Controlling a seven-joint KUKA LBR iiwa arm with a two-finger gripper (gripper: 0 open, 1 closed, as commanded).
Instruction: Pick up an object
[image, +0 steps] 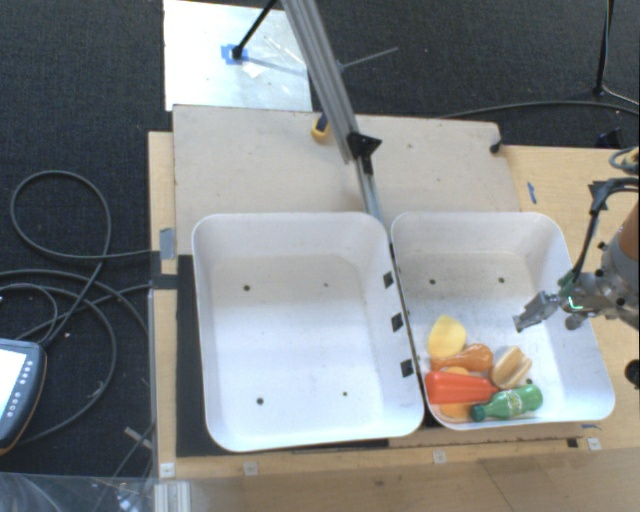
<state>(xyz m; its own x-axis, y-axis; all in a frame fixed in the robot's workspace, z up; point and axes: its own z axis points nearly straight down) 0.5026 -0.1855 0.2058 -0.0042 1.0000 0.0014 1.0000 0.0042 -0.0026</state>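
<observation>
Several toy foods lie clustered in the front part of the right bin (480, 250): a yellow piece (446, 335), an orange piece (472, 357), a red-orange carrot-like piece (458, 385), a tan bun (512, 367) and a green bottle (508, 403) lying on its side. My gripper (540, 310) hangs over the right side of this bin, up and to the right of the bun and apart from the pile. I see nothing in it.
The left bin (290, 330) sits beside the right one, the two touching along a taped edge. A slanted metal pole (335, 90) crosses the back of the bench. Cables and a tablet (15, 385) lie on the floor at left.
</observation>
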